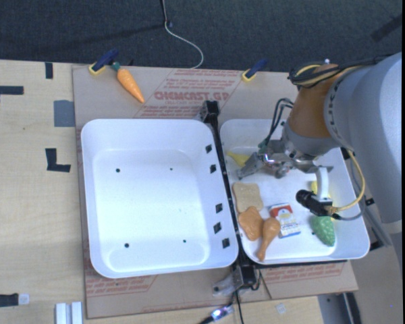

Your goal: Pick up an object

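Right bin, near edge: chicken drumstick, long axis running near-to-far; orange lump touching its left; small red-and-white box just right; green item toward the near-right corner. Bread slice farther in. Hand low over the bin's far-left part, whether spread or pressed together I cannot tell. Yellow piece just to its left, likeliest target. Carrot on the tabletop's far edge

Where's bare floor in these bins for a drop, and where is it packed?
The left bin offers bare floor from its outer wall across to the divider. The right bin is crowded: bread slice, drumsticks, small carton and green piece fill its near half, with the hand over the far part.
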`<state>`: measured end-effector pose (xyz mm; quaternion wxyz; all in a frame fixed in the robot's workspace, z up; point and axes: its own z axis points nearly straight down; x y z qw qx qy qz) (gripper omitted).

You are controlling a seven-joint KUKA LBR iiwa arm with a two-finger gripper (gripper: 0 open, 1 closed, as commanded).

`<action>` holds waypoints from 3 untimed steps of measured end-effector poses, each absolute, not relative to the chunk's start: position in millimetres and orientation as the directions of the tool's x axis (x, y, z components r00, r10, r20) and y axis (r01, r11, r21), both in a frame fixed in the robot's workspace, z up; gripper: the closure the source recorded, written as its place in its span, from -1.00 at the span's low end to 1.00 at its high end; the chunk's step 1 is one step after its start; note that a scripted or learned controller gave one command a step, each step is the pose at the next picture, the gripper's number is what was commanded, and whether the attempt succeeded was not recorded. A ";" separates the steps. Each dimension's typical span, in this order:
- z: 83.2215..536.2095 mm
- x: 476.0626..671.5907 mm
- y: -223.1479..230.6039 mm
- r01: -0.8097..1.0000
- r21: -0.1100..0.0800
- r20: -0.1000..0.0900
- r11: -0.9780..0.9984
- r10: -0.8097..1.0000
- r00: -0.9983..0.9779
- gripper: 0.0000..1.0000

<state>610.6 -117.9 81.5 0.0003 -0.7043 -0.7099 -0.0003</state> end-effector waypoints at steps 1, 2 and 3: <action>85.4 571.0 -159.9 1.000 0.000 -0.001 -0.002 1.000 0.002 -1.00; 82.9 645.2 -176.0 1.000 -0.014 0.002 0.001 1.000 -0.001 -1.00; 94.3 645.5 -175.5 1.000 -0.004 -0.001 0.002 1.000 -0.002 1.00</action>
